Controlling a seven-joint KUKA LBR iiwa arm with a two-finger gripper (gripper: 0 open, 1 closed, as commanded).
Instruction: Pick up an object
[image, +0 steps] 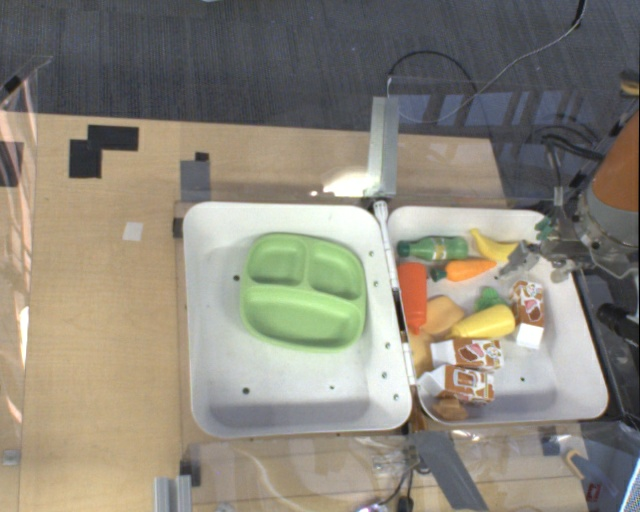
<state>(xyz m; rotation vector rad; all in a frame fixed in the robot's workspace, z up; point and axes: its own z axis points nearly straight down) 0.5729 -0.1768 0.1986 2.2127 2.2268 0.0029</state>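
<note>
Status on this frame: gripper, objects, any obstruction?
Gripper over right bin's far edge, nothing seen held. Toy food heaped below, banana closest. Green tray alone in left bin.

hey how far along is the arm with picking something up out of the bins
Done: the arm has reached the right bin, with the gripper over its upper right part, near the banana and the carrot. In hand: nothing shows between its fingers, so no pick is evident. Left: closing on an item and lifting it. The toy food lies on the bin floor, and the green divided plate sits in the left bin.
</note>
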